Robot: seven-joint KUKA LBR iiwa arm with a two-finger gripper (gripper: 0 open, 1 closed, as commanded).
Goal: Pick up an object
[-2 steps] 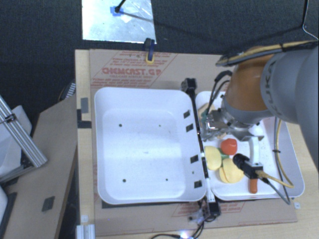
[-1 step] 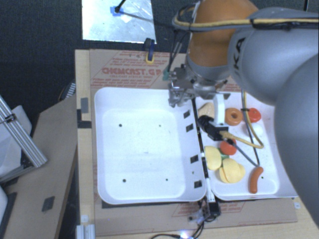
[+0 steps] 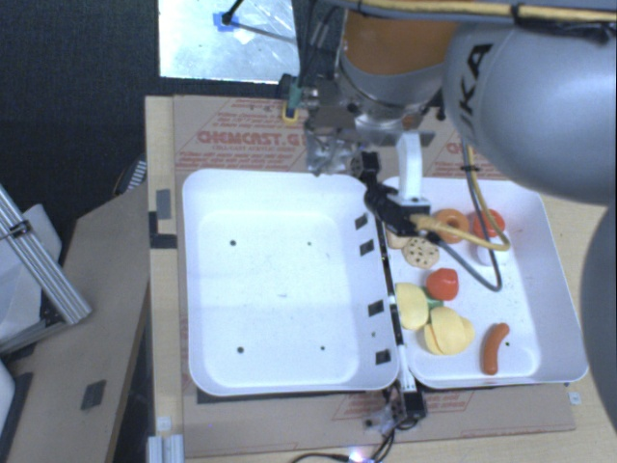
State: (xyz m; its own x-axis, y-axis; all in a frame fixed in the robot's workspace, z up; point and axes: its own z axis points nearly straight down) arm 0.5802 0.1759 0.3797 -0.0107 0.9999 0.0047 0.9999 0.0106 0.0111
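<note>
Several toy foods lie in the right bin: a donut and a cookie toward its far left, a tomato in the middle, and yellow fruit and a sausage nearer. The pincer hangs over the far rim of the left bin, well apart from all of them. Whether it is wide or narrow I cannot tell. By my reading the approach is in hand, with no target reached. The next move calls for travelling right over one piece, perhaps the sausage, which lies most apart, then descending squarely.
</note>
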